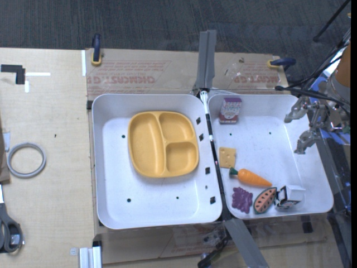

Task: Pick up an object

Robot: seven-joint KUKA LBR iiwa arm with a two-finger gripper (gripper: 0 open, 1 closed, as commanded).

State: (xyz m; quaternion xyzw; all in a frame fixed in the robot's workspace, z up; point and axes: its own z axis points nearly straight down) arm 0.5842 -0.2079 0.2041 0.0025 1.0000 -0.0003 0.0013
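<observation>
Claw (305,128): over right bin's (312,205) right edge; apart or together, cannot tell.
Risk: toys crowd the front edge; the carrot (252,177) may roll away.

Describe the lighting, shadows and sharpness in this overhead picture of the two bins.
Camera view: even, soft light; the yellow plate casts barely any shadow on the left bin; the carrot is fairly sharp; the claw at the right is dim and hard to read.
</observation>
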